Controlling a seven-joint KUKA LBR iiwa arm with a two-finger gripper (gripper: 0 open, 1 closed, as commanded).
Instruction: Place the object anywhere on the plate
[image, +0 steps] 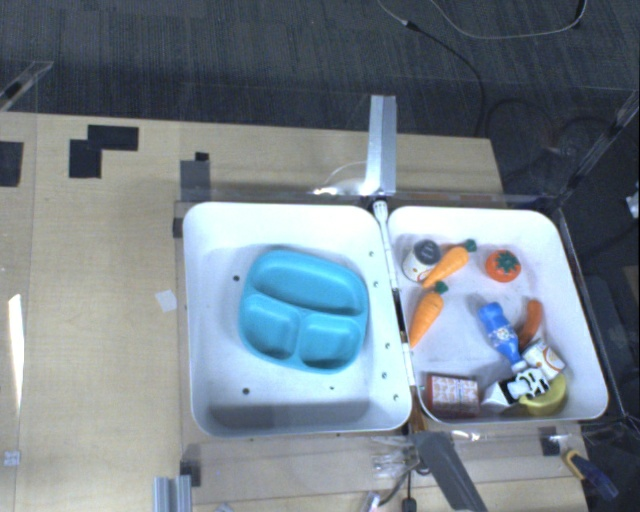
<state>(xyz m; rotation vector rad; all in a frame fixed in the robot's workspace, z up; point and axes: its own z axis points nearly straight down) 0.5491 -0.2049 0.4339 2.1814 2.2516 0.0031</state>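
A: Two white bins sit side by side; the left bin (200, 330) has one blue plate (303, 308) with three compartments, and nothing lies on it. Which object goes there?

B: I cannot tell which one is meant. All the loose things lie in the right bin (570, 290), well apart from the plate.

A: And the gripper?

B: Whether it is released or clenched I cannot tell, nor how any object lies relative to it.

A: Count them, then.

B: Two carrots, one tomato (503, 264), one blue bottle (497, 330), one brown box (453, 392), one round grey-and-white thing (420, 258), one orange-brown sausage shape (533, 318), one black-and-white toy (530, 378) and one yellow thing (545, 400) touching it in the near right corner.

A: Which way do the long ones point?

B: The upper carrot (447, 264) slants, green top to the upper right, tip to the lower left. The lower carrot (427, 313) runs steeper, green top up, tip toward the near edge. The bottle slants from upper left to lower right
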